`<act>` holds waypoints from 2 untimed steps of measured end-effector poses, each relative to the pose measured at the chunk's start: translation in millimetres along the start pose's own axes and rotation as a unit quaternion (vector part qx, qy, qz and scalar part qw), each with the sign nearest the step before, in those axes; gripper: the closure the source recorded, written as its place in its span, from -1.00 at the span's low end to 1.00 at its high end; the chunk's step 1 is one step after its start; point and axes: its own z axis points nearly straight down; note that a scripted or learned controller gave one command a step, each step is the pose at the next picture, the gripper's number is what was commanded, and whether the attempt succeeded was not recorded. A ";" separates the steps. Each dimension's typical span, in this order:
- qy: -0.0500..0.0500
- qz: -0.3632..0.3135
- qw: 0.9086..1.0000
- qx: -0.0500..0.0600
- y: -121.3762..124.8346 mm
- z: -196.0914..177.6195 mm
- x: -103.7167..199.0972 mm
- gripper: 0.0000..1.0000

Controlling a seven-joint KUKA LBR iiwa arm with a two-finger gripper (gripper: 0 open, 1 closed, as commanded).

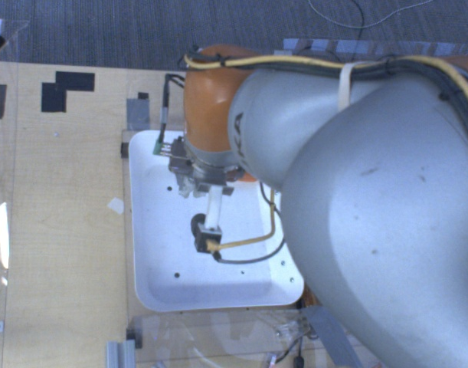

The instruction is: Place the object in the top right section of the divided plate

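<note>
My gripper [194, 181] hangs below the orange wrist band [211, 106], over the upper middle of the left white bin [161, 282]. The grey arm [371, 190] reaches in from the right and covers the right half of the view, including whatever lies beneath it. A small orange sliver [250, 178] peeks out from under the arm just right of the gripper; I cannot tell what it is.
The bin's white floor [165, 228] shows bare to the left of and below the gripper. Pale wooden bench [65, 221] lies to the left, with black markers [65, 90] near its far edge. A clear panel [4, 205] stands along the left side.
</note>
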 end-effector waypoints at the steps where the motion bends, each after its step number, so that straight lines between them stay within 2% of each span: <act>1: 0.003 0.177 0.984 -0.003 -72.1 78.1 -7.9 1.00; 2: 0.000 0.096 0.995 0.000 -89.3 -24.6 -10.6 1.00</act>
